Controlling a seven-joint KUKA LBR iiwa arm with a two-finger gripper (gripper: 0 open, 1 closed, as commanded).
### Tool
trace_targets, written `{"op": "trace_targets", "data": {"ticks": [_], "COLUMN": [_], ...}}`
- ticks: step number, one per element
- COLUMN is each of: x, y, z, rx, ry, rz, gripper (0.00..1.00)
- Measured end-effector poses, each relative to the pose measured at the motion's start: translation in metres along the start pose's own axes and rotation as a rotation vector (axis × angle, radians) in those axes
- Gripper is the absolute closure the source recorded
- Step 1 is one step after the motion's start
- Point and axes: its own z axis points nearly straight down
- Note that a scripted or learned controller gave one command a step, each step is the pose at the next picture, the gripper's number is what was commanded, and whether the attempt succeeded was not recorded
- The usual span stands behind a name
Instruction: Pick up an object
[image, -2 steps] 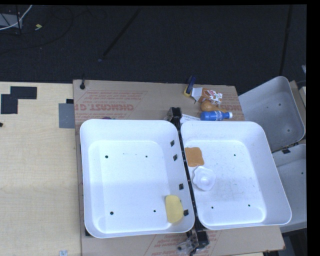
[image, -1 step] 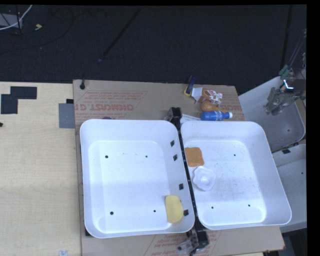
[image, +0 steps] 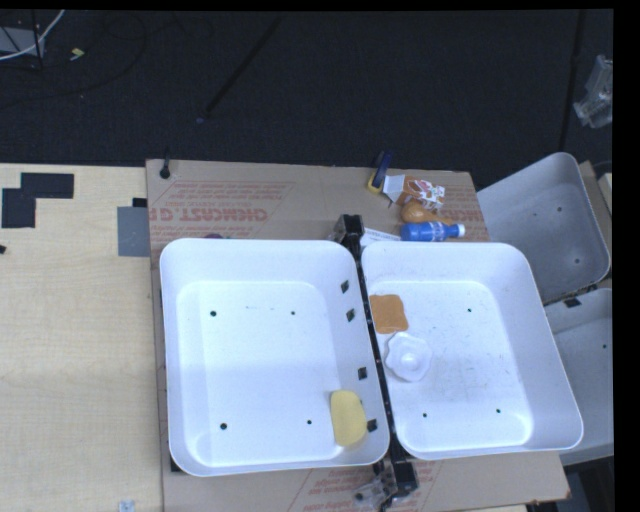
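A pale yellow soft lump (image: 347, 417) lies in the left bin (image: 190, 330), near its front right corner. In the right bin (image: 540, 380) an orange-brown flat square (image: 388, 313) rests close to the left wall. Just in front of it sits a small white cup-like piece (image: 407, 357).
Behind the bins, on the cardboard sheet (image: 260, 200), lie a blue bottle (image: 431, 231), a brown toy with a red-and-white wrapper (image: 420, 200) and a blue-yellow item (image: 379, 172). Grey metal panels (image: 545, 215) stand at the right. Black clips (image: 350, 230) join the bins at their shared edge.
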Motion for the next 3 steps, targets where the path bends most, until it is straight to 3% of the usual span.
{"op": "trace_targets", "data": {"ticks": [1,2,3], "x": [0.040,0.070,0.036], "y": [-0.004,-0.006,0.000], "z": [0.171,0.060,0.008], "rx": [0.035,0.006,0.011], "ry": [0.009,0.003,0.001], "rz": [0.000,-0.001,0.005], "gripper": [1.00,1.00,1.00]}}
